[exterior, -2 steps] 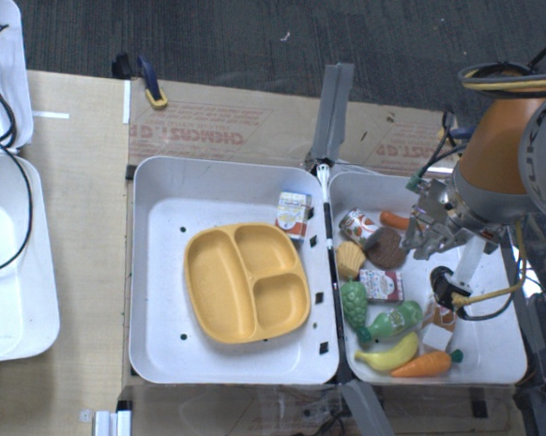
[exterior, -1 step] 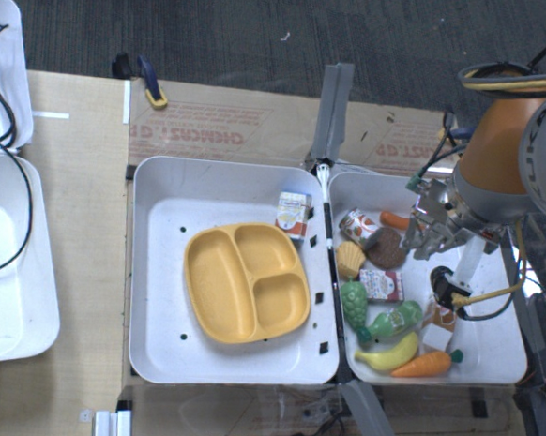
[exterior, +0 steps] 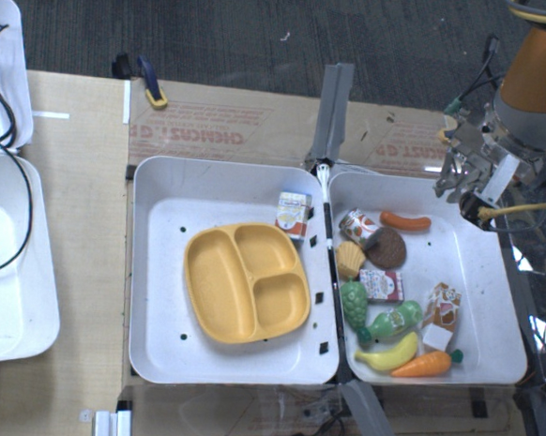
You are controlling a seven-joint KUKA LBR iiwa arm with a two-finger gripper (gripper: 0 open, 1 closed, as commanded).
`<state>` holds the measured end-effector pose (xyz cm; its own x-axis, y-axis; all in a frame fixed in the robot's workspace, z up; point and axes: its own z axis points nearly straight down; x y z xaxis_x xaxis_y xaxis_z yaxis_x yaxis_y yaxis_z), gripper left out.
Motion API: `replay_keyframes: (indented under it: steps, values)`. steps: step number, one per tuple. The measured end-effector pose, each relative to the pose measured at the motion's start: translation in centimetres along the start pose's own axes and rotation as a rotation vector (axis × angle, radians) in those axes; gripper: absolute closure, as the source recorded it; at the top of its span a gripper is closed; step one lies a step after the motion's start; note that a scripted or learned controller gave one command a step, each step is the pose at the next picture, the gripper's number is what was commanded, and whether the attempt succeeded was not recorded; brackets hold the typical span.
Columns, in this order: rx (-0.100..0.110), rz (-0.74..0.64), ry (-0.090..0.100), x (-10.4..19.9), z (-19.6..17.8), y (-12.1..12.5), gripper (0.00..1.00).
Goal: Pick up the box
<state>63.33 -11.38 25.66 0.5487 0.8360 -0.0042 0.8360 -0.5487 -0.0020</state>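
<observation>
The gripper point(exterior: 464, 180) hangs over the far right corner of the right bin point(exterior: 494, 277), at the end of the grey arm with its orange band point(exterior: 539, 64). Its fingers point down and nothing is seen between them, but how wide they stand I cannot tell, because cables and the wrist body cover part of them. The box point(exterior: 293, 214), a small white carton with a red and coloured print, stands in the left bin point(exterior: 155, 278), at the far right side of it, just beside the wall that divides the two bins and touching the far edge of the yellow tray point(exterior: 246, 281). This tray has three compartments and lies in the middle of the left bin. The box is well apart from the gripper. In the right bin lie many toy foods: a sausage point(exterior: 405, 221), a brown round thing point(exterior: 386, 249), a banana point(exterior: 389, 353), a carrot point(exterior: 423, 364) and some small cartons point(exterior: 381, 286).
</observation>
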Motion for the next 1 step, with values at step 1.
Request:
replay_keyframes:
  steps: [1]
  values:
    - [0.004,0.142,-0.002,2.50,6.18,-7.27,0.00]
